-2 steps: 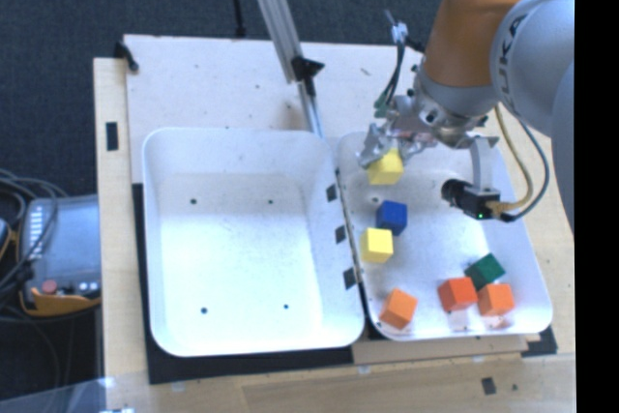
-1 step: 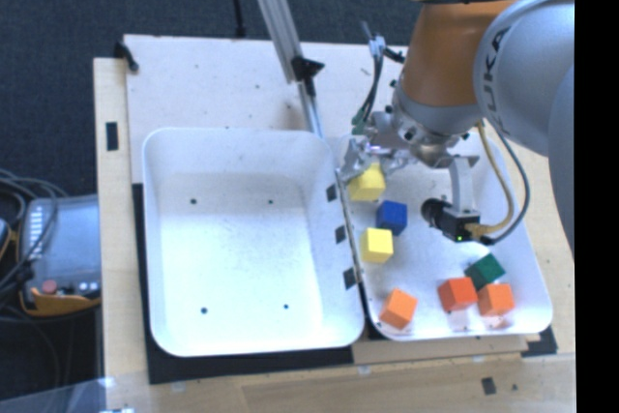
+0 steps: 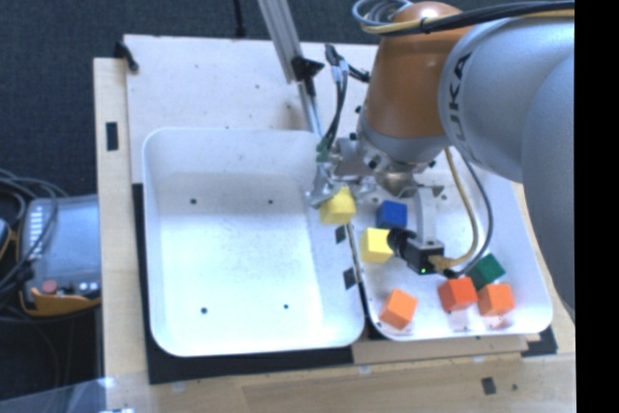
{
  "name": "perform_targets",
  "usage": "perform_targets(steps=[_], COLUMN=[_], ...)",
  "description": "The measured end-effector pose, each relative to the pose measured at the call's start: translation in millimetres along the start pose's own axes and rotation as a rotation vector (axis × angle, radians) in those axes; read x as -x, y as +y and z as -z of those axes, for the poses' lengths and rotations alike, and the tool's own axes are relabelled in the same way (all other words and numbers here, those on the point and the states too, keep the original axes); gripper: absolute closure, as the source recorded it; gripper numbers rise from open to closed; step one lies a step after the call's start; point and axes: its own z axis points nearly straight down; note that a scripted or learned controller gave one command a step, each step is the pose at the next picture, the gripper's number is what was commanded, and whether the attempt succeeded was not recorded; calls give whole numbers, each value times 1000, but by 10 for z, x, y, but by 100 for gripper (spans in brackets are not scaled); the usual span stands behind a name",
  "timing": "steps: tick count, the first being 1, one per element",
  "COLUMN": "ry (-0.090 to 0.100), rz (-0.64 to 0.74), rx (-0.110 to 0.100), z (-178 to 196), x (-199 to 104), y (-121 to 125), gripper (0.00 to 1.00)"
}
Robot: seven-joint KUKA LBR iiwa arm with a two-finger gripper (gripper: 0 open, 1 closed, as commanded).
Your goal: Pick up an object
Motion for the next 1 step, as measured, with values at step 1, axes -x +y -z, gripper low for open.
perform_targets(steps=[1], ry=[-1], rz=[0], rx=[0], z=[-82], x=[-387], y=[-259], gripper=[100])
